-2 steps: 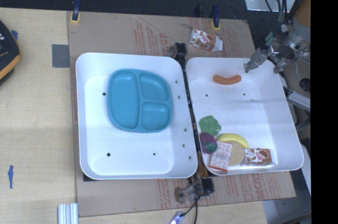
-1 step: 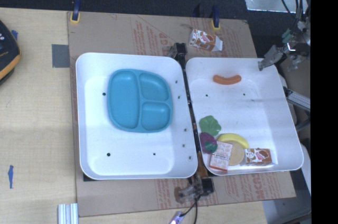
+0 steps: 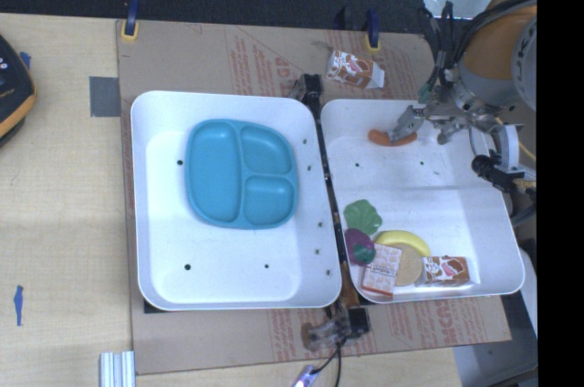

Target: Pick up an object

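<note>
**Gripper down at orange piece, top of right bin, grasp unconfirmed**

The grey arm with orange band (image 3: 497, 47) comes in from 3 o'clock and is bent down over the right shallow white bin (image 3: 484, 221). The gripper (image 3: 408, 128) sits low at the bin's 11 o'clock area, right at a small orange elongated toy piece (image 3: 381, 137) lying flat on the bin floor. One end of that piece pokes out toward 9 o'clock; the other end runs under the gripper tip. Touching or just beside, can't separate. How far the gripper is spread cannot be told from this slant, so no claim that anything is held; the piece looks to rest on the floor, not lifted.

Why this target, as a guess: the orange piece lies alone, well apart from the clutter, so the approach is easy.

The rest is bunched at the right bin's 6 o'clock edge: green leafy toy vegetable (image 3: 362, 214), purple rounded toy (image 3: 358, 245) touching it below, yellow toy banana (image 3: 405, 240), a red-and-white printed packet (image 3: 383, 271) and a second printed packet (image 3: 447, 269) against the rim. Tight pile, harder picks.

Left shallow white bin (image 3: 155, 193) holds a blue plastic divided plate (image 3: 241, 173), centred, flat. Another small printed packet (image 3: 355, 70) lies outside the bins on the brown cardboard sheet (image 3: 228, 57) at 12 o'clock, out of play. Cardboard is clamped to the wooden counter (image 3: 55, 221), probably to stop the bins sliding.

Stage, judged: at the grasp point, lift not yet done. Risk: low thin piece may slip out sideways.
</note>
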